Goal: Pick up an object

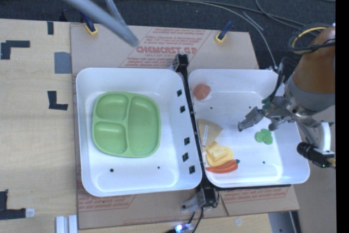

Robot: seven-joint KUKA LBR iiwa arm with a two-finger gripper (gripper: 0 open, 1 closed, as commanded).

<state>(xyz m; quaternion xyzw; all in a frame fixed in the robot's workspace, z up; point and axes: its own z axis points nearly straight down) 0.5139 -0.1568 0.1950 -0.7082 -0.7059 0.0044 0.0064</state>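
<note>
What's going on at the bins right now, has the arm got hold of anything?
Nothing shows in the claw. The KUKA arm reaches in from the right over the right bin, its claw hanging above bare bin floor. The green toy piece lies just right of it, the pinkish-orange piece near the divider, and the yellow pieces and red chili pepper at the front. The left bin holds a green divided plate.

Pincer [252, 120] hangs over the right bin [289, 172], near a green toy [264, 137].
</note>
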